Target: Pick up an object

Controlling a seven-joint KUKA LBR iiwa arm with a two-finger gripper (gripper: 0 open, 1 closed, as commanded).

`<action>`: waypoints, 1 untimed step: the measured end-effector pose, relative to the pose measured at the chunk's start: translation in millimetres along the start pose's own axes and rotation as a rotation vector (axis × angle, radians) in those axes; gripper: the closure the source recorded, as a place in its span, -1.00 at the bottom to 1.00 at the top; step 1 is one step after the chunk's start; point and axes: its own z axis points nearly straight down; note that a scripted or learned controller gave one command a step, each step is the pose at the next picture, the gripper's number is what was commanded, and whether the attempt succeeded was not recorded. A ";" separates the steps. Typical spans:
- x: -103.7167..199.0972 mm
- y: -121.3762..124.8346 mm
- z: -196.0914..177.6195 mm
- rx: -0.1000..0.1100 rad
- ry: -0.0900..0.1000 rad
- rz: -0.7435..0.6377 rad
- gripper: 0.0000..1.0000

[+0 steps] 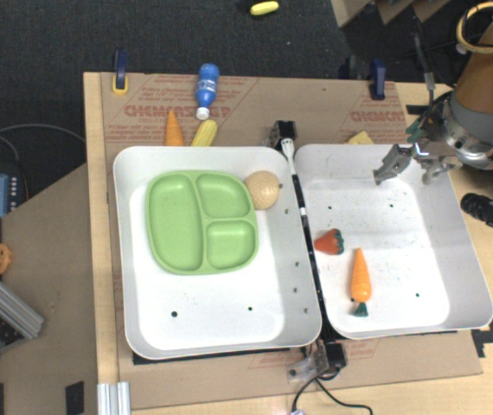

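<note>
An orange carrot with a green stem end lies in the right bin, near its front middle. A small red fruit with a green top rests to the carrot's upper left, near the bin's left wall. In the left bin a tan ball touches the right edge of a green divided plate. My gripper hangs over the back of the right bin, well behind the carrot and the red fruit. Its fingers stand apart, open, with nothing between them.
Behind the left bin, on the brown board, lie a blue and white bottle, an orange cone-shaped item and a yellow piece. A black clip sits at the back where the bins meet. The arm's body looms at the right.
</note>
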 end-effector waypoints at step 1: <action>25.3 -26.8 -14.5 0.002 0.002 -0.003 -1.00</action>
